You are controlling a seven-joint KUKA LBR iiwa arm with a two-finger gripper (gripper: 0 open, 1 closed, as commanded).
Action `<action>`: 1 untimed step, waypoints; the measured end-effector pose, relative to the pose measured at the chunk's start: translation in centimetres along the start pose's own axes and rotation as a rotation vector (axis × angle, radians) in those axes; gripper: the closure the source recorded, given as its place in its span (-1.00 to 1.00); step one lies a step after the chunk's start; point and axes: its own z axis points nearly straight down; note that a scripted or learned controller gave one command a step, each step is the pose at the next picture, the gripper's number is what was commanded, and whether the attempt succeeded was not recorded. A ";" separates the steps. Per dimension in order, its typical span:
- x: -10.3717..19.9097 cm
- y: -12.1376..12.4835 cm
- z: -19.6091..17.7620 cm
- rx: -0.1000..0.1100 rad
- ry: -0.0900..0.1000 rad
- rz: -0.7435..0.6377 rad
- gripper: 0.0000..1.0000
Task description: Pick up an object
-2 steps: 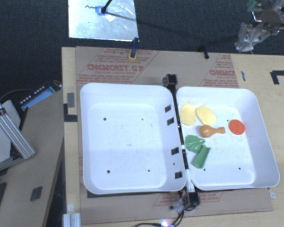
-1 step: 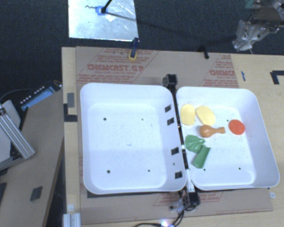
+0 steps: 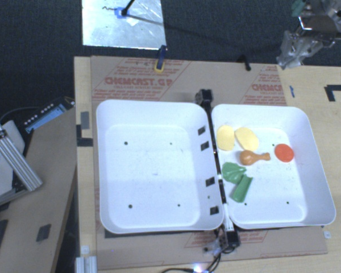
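Side by side on the bench, two white bins, joined along a dark hinge strip running down the middle of the frame.

Left bin: bare white floor with a few small dark dots.

Right bin: six small things clustered in its upper left part, close to the hinge strip.
- Two pale yellow pieces just beside each other, uppermost in the cluster.
- Orange drumstick just below them, thin end pointing right.
- Red disc to the right of the drumstick, slightly apart from it.
- Green leaf under the drumstick, touching or nearly touching a green block that slants down toward the bin's centre.

Gripper at upper right of the frame, well above and outside the right bin, over the bench's far edge, nothing seen between its fingers; open or closed, cannot tell at this angle.

Beyond the bench, at upper left centre, a shiny foil sheet on the dark floor. At left edge, a grey metal rail.
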 end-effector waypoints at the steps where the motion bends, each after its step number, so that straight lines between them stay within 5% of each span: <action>1: 2.1 -2.7 -2.7 -0.001 0.000 0.001 1.00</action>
